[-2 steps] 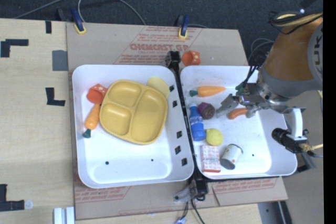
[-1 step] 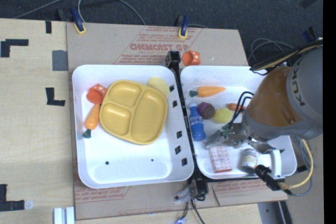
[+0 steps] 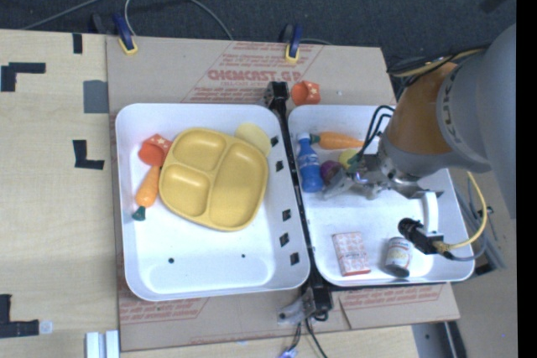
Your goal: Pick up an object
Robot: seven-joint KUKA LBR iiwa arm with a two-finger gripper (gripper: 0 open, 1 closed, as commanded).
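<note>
Camera view: fixed overhead slant on two white bins side by side, divider running roughly 12 to 6 o'clock.
Left bin [image 3: 134, 264]: holds a yellow divided plate [image 3: 213, 178] lying flat across the upper half; toy carrot [image 3: 148, 187] and red piece [image 3: 153, 150] pressed at the plate's 9 o'clock edge; pale yellow object [image 3: 252, 135] tucked at its 1 o'clock.
Right bin [image 3: 453, 268]: pick candidates crowded toward 11 o'clock, against the divider.
Blue bottle [image 3: 308, 165]: lying beside the divider wall, tight on that side.
Purple object [image 3: 331, 173]: just beside the bottle, at its 3 o'clock.
Orange carrot-like piece [image 3: 339, 141]: near the bin's 12 o'clock rim.
Pink box [image 3: 350, 252]: flat on the floor at 6 o'clock, bare white on all sides.
Small jar [image 3: 397, 255]: on its side at the box's 3 o'clock, near the lower rim.
Gripper [image 3: 352, 179]: low in the right bin, just at 3 o'clock of the purple object; finger state cannot be told, metal parts blur together.
Arm: enters from 3 o'clock, orange band above the wrist, covering the bin's right portion.
Likely target: judged to be the purple object or bottle, being nearest the tool.
Open room: bin centre bare; divider wall limits approach at the bottle's 9 o'clock side.
</note>
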